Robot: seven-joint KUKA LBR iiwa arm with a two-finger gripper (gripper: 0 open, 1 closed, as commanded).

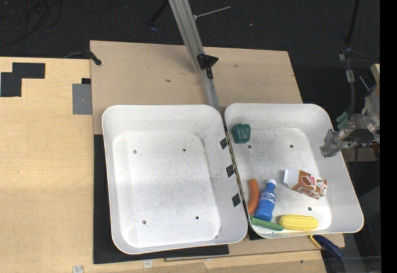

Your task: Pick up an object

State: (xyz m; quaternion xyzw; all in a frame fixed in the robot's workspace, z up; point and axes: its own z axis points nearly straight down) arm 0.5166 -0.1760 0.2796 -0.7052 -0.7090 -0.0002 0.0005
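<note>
The right bin [322, 118] holds a green cup-like object [240, 133] at its far left corner. Near its front lie an orange carrot [253, 195], a blue bottle with a white cap [267, 200], a yellow corn cob [298, 223], a green pod [267, 224] and a brown and white carton [306, 183]. My gripper [330, 143] hangs at the bin's right rim, above and to the right of the carton, with nothing visibly in it.
The left bin [111, 141] sits beside the right one, with black clips [230, 170] along their shared wall. A slanted aluminium post [186, 20] rises behind the bins. Wooden bench surface lies to the left.
</note>
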